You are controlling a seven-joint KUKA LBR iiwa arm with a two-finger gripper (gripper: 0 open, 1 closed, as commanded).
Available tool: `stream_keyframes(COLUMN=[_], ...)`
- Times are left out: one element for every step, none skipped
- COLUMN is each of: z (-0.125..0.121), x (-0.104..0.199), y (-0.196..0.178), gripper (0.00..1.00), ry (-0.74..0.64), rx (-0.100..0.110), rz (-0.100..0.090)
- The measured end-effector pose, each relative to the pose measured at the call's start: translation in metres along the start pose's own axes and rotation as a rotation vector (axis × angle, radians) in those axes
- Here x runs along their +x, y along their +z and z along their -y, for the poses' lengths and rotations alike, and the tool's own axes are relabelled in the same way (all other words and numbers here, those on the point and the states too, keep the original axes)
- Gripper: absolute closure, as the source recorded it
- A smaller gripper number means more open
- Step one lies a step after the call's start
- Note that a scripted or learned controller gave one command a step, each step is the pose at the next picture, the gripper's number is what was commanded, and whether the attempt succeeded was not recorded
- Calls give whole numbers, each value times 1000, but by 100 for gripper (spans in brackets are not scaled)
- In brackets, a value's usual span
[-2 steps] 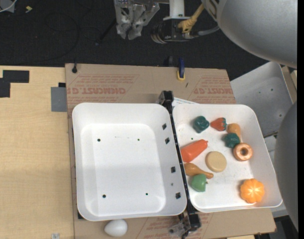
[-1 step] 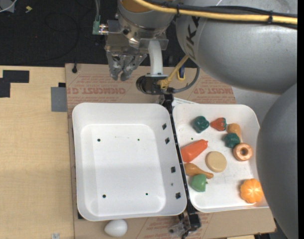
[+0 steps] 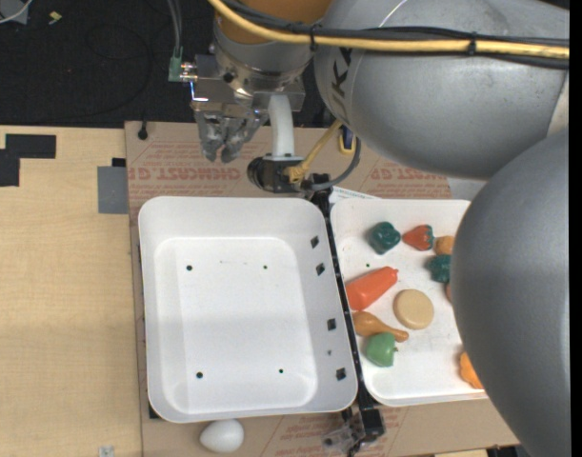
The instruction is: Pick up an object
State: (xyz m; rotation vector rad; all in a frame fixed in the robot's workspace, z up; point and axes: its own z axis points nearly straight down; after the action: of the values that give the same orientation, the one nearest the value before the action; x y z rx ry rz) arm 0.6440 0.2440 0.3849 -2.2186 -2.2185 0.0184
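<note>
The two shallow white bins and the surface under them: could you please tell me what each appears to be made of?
The two shallow white bins, left and right, look like moulded plastic: smooth, slightly glossy, with rounded corners and a raised rim. The brown sheet under them looks like corrugated cardboard: matt, with red printed lettering. The pale bench appears to be light wood or laminate.

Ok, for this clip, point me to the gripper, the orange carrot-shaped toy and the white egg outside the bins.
gripper (image 3: 224, 146): camera view, between the fingertips, above the left bin's far edge.
orange carrot-shaped toy (image 3: 371, 286): camera view, middle of its body, in the right bin.
white egg (image 3: 221, 435): camera view, its centre, on the bench below the left bin.
</note>
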Motion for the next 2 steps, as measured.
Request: stream_keyframes(z=[12,35], x=[-1,-2], y=[-161,-12], gripper=[100,100], ry=[-3,2], rx=[-21,10], rz=[-8,3])
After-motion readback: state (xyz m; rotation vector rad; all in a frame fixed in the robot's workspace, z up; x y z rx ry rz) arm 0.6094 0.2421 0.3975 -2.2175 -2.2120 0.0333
